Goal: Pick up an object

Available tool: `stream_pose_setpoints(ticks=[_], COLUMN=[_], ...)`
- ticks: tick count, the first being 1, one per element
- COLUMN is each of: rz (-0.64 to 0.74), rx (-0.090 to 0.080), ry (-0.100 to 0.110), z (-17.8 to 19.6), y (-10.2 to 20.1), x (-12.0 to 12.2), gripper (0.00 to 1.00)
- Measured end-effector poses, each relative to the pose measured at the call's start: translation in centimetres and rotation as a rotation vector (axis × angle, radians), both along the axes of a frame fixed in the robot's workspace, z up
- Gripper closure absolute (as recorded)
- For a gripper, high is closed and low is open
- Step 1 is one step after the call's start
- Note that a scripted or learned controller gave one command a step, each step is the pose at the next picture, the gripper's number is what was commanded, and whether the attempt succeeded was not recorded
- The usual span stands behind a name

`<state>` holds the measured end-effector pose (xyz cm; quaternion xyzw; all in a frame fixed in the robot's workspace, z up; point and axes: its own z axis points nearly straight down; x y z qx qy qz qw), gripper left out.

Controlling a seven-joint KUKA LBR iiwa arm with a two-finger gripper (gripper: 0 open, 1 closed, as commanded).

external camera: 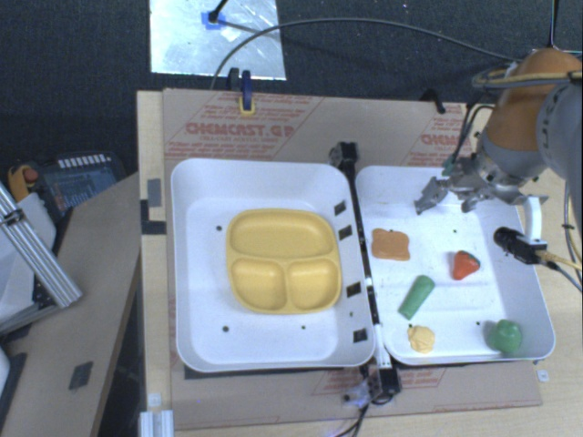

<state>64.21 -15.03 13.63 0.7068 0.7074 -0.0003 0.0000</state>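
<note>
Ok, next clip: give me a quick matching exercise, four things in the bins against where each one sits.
Things:
1. yellow tray
2. green cylinder
3. green ball
4. orange piece

Places:
A. right bin, near right corner
B. left bin, middle
C. right bin, by the divider, far side of the cylinder
D. right bin, between the orange piece and a pale yellow piece

Pairs: 1-B, 2-D, 3-A, 4-C
</note>
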Motion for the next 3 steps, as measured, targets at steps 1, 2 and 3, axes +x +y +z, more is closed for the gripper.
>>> stream_pose_setpoints(ticks=[1,2,3], rz=[0.001,0.001,0.004], rx=[0.000,-0.001,-0.001], ry=[0.000,-0.005,-0.008], z=[-5.2,-3.8,1.3], y=[0.1,0.0,0.5], x=[0.0,0.2,1.2], gripper=[0.00,1.00,1.00])
